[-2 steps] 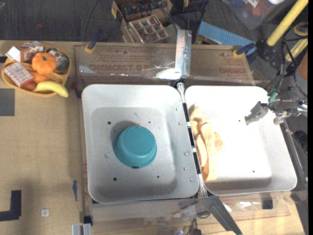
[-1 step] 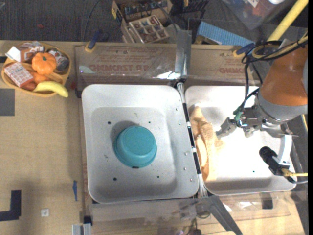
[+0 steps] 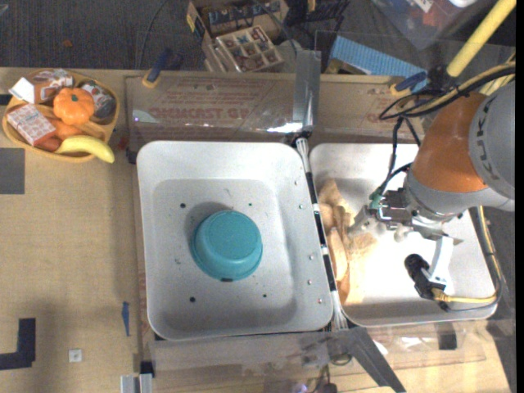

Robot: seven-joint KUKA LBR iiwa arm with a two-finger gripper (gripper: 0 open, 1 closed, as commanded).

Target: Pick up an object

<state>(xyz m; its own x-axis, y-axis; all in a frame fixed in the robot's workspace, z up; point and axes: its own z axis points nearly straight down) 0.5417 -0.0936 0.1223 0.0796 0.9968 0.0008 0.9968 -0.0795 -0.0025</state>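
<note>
A teal bowl (image 3: 228, 244) lies upside down in the middle of the left bin (image 3: 164, 166). In the right bin (image 3: 471, 281), several tan, bread-like pieces (image 3: 336, 219) are heaped along the left wall. My gripper (image 3: 370, 222) hangs low over the right bin, at the right edge of that tan heap and directly above one pale piece (image 3: 360, 242). The grey wrist and orange band (image 3: 450, 150) cover the bin's upper right part and hide the gripper's tips.
A black fitting (image 3: 420, 275) and a yellow cable (image 3: 471, 303) from the arm lie over the right bin's floor. A basket of toy fruit (image 3: 61, 117) sits at the bench's far left. Cardboard and clutter stand behind the bins.
</note>
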